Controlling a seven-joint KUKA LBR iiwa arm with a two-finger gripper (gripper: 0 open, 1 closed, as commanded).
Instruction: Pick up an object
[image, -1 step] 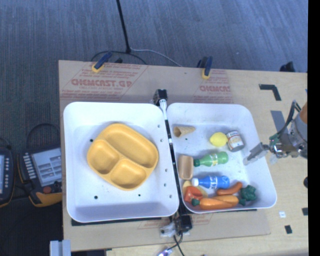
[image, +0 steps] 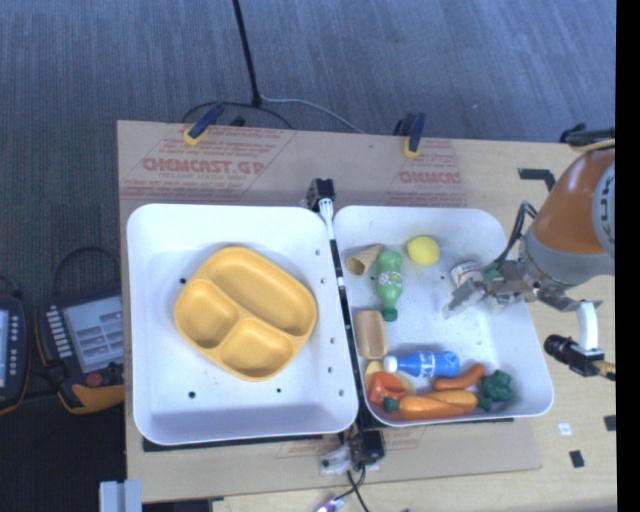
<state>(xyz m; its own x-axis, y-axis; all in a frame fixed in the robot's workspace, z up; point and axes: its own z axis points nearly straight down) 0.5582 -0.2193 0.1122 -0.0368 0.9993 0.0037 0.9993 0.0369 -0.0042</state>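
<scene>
tabletop (image: 180, 160): brown board, 2 white bins side by side.

right bin (image: 525, 395), near end: carrot (image: 437, 405) lying lengthwise along the near wall; 2nd carrot (image: 460, 379) just behind, touching it; broccoli (image: 495, 388) at their right end, in the near-right corner; red/orange veg piece (image: 381, 388) at their left end, type unclear. blue bottle (image: 425, 363) w/ white cap, on its side, just behind the carrots. tan bread piece (image: 370, 333) beside the left wall, behind the bottle cap.

right bin, mid: green bottle (image: 388, 282) lying roughly lengthwise, near the left wall. claw (image: 466, 293) low over the bin's right half, fingers (image: 452, 302) spread apart, nothing between them; a small can (image: 464, 272) sits just behind the claw, touching or nearly so, can't tell which.

right bin, far end: cone (image: 362, 259) near the far-left corner, lemon (image: 423, 250) to its right, apart from it.

left bin (image: 150, 400): yellow tray (image: 246, 312), 3 compartments, set at a slant, about central.

arm (image: 578, 225): orange band, enters from right edge.

far edge of tabletop: 2 clamps, left clamp (image: 205, 122), right clamp (image: 411, 135).
</scene>
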